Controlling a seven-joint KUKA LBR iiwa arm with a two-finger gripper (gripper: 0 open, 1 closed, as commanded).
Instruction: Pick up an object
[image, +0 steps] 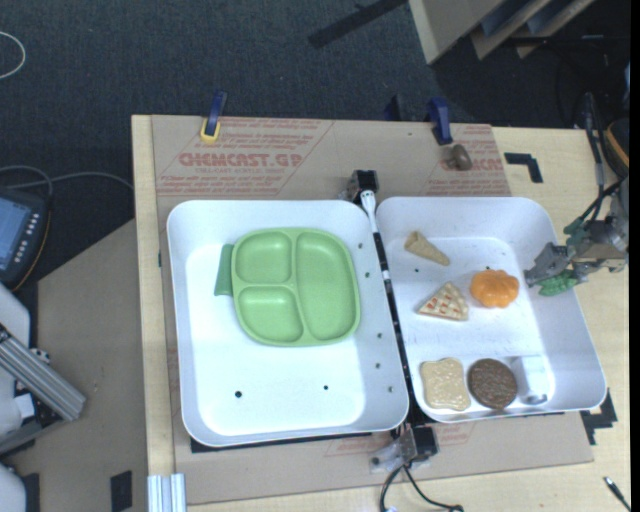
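The right bin (568, 340) holds several toy foods. A tan wedge (426, 248) lies at the back and a pizza slice (445, 302) near the middle. An orange (494, 288) sits toward the right. At the front, a pale slice of bread (444, 385) lies beside a round brown cookie (492, 382). My gripper (550, 277) hangs low over the bin's right side, just right of the orange and apart from it. Nothing shows in its grasp.
The left bin (200, 370) bears a green divided plate (294, 285). A small clear item (531, 378) lies in the right bin's front right corner. Clamps (212, 118) (438, 118) stand at the bench's back edge, and cables (600, 170) run along the right.
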